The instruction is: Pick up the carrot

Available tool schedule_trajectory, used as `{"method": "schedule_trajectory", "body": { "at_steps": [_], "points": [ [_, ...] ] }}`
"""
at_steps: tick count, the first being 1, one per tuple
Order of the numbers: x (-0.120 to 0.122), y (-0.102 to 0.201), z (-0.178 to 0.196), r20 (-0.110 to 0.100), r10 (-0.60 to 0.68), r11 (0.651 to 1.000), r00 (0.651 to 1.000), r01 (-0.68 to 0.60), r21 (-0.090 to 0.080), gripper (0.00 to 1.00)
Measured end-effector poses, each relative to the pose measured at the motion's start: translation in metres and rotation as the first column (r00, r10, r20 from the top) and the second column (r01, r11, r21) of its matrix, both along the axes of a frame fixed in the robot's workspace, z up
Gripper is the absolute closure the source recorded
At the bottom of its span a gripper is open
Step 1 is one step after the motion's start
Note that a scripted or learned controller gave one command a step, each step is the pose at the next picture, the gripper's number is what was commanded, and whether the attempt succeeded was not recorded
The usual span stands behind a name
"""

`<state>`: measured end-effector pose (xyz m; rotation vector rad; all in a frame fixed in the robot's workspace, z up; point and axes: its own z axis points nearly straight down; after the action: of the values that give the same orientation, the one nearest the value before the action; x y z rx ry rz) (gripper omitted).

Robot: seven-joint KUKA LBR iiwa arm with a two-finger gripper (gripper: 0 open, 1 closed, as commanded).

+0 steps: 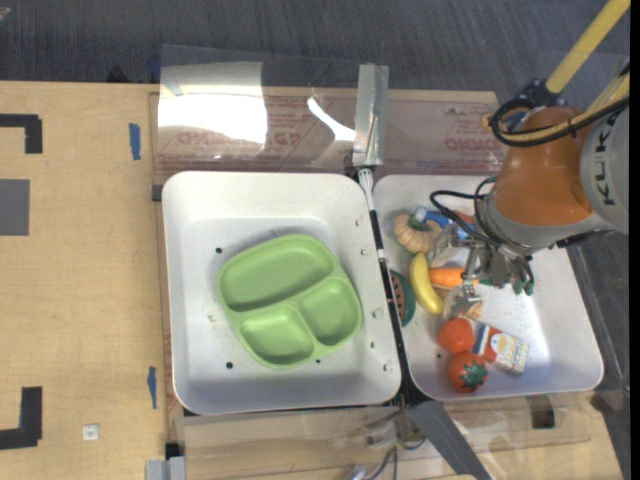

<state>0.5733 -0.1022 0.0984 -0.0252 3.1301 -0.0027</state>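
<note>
Pale wooden tabletop [70, 268] fills the scene, carrying two shallow white bins side by side, with dark carpet beyond its far edge.

Going left to right: the left bin [190, 208] holds a green divided plate [290, 300], lying at a slant near the middle.

The right bin [560, 368] is crowded. Against its left wall lies a dark green item [403, 298], partly hidden. Just right of it is a banana [424, 283], with a beige knobbly item [411, 230] above it. The carrot [447, 278] lies crosswise, its left end touching the banana and its right end reaching under the end effector [475, 283]. The end effector hangs directly over that right end, touching or nearly touching it. Whether its fingers are spread or closed cannot be told; cables and metal parts hide them.

Below the carrot sits an orange ball [457, 335], then a tomato [466, 372] nearer the front. A small carton [499, 349] lies just right of both, close beneath the end effector.

The grey arm with its orange band [540, 173] reaches in from the right, covering the bin's far corner.
</note>
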Motion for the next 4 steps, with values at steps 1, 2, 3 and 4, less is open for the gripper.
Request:
{"method": "schedule_trajectory", "body": {
  "at_steps": [1, 2, 3, 4],
  "points": [
    [-0.061, -0.011, -0.008, 0.003, 0.035, 0.999, 0.999, -0.035, 0.0, 0.0],
    [-0.055, -0.013, 0.006, 0.02, 0.035, 0.999, 0.999, -0.035, -0.007, 1.0],
    [-0.058, 0.067, 0.091, 0.004, 0.137, 0.991, 0.991, -0.137, 0.0, 1.0],
    [-0.044, -0.028, 0.138, -0.003, 0.501, 0.865, 0.866, -0.501, -0.005, 1.0]
  ]
}}
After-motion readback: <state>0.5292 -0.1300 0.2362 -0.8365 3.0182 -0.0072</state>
